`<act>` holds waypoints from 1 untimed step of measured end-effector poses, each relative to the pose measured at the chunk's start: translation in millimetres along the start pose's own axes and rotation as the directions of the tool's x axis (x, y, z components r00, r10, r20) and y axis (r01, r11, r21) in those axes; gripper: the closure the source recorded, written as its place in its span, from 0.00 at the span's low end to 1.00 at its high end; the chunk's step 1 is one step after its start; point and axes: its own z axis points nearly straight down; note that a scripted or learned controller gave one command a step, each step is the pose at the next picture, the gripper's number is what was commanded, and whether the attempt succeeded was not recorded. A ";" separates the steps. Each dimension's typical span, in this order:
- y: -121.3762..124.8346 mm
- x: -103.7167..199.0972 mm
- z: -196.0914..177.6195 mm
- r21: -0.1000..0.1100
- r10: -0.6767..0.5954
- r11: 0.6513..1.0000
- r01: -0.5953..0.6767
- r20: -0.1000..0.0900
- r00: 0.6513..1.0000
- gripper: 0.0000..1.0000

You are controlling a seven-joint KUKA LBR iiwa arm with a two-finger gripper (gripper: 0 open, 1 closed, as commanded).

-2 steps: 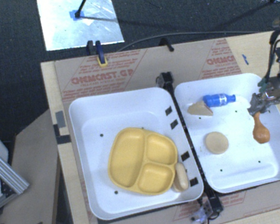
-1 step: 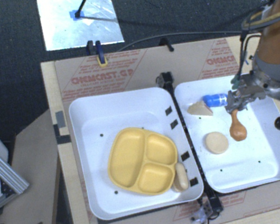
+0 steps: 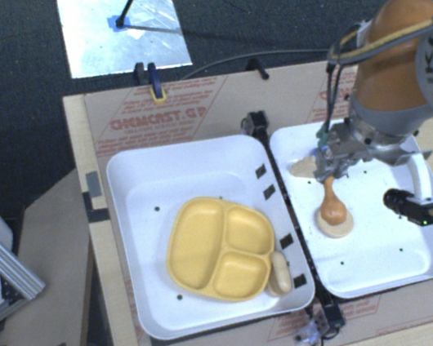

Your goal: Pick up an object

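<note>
- Arm (image 3: pixel 396 62) reached in from right, over the right bin (image 3: pixel 398 260).
- Gripper (image 3: pixel 329 163) sat low at upper-left part of right bin, directly above wooden spoon (image 3: pixel 332 207); handle tip ran up to the gripper, but couldn't tell if spoon was actually clamped.
- Spoon lay w/ bowl end toward camera, resting on a small pale disc (image 3: pixel 338 228); a beige flat piece (image 3: pixel 303 167) lay just left of gripper.
- Left bin (image 3: pixel 142 173) held yellow divided plate (image 3: pixel 220 248); a tan bread-like item (image 3: pixel 280 273) touched plate's lower-right edge.
</note>
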 end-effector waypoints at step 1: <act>8.3 63.1 8.2 -0.001 -0.002 1.000 0.002 -0.001 1.000 1.00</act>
